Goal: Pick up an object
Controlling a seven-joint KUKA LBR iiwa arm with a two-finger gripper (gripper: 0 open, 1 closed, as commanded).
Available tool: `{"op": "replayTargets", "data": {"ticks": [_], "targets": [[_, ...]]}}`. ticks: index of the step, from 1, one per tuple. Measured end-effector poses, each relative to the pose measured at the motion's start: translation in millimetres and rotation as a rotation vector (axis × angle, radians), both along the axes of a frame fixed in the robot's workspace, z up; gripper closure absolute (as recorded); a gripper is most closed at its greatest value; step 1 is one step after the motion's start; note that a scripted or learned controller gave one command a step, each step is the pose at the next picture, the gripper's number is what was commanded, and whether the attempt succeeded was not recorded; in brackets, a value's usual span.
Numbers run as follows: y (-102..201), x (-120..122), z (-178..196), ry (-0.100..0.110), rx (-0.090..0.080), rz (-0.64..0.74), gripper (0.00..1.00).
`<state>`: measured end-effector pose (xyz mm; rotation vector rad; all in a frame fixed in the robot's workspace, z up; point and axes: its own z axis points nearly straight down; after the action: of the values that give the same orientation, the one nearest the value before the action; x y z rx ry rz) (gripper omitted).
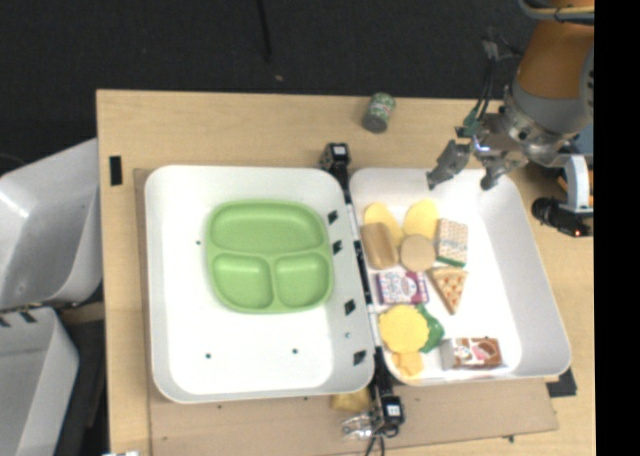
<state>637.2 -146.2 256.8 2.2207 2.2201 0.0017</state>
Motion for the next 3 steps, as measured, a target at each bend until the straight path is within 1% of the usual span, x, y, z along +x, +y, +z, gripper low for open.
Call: {"op": "replayTargets", "data": {"ticks": [1,2,3], "targets": [[-1,1,11,-0.004,-0.001,0.002,1.0],[77,-42,-9,0.004,0.003,0.008,1.0],[132,-98,-26,0.006,0.003,0.006,1.0]]}}
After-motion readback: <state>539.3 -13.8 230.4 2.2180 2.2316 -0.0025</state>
